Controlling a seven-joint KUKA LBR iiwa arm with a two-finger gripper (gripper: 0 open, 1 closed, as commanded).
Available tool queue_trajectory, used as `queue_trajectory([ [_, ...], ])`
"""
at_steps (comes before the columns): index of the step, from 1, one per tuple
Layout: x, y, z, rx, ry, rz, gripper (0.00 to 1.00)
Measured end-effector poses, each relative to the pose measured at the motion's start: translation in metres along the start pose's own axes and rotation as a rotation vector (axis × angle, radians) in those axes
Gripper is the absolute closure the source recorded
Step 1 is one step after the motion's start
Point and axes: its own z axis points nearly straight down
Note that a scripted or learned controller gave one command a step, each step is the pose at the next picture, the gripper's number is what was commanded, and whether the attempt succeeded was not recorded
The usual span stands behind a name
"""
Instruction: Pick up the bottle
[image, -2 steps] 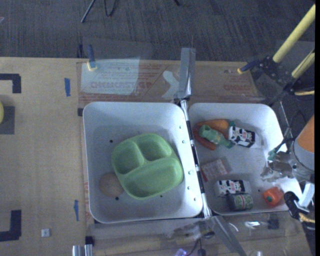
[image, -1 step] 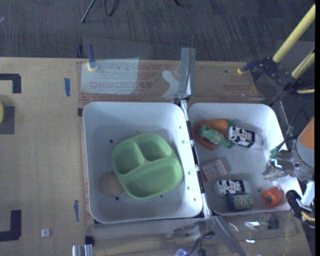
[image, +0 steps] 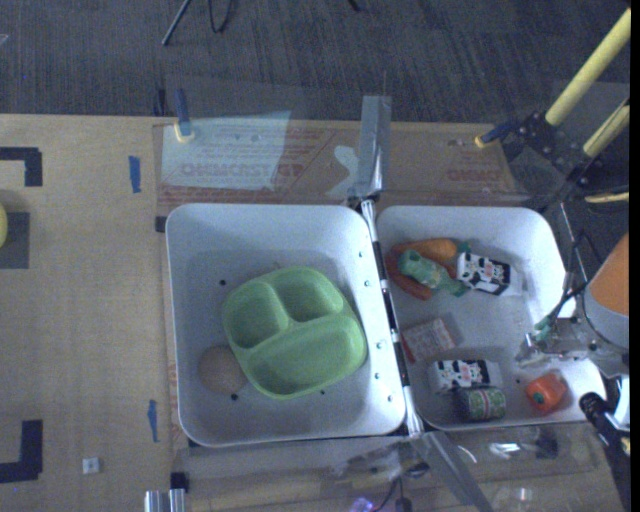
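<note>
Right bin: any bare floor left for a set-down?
Right bin: a bare patch mid-floor, bordered by the cow carton above, the pink packet on the left and the gripper on the right. Upper left and the front edge are crowded. Left bin: open floor behind and left of the green tray.

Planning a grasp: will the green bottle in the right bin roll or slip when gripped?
The bottle lies on its side against the carrot, so a nudge may roll it. It looks small and plastic, so it is probably light. Its rounded body could slip under a pinch.
</note>
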Motion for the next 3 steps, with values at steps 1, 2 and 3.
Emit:
queue_trajectory([
  [1, 0.0, 0.001, -0.01, -0.002, -0.001, 0.001, 1.0],
  [2, -0.001, 0.001, -0.02, -0.004, -0.002, 0.003, 1.0],
  [3, -0.002, 0.001, -0.03, -0.007, -0.003, 0.005, 1.0],
])
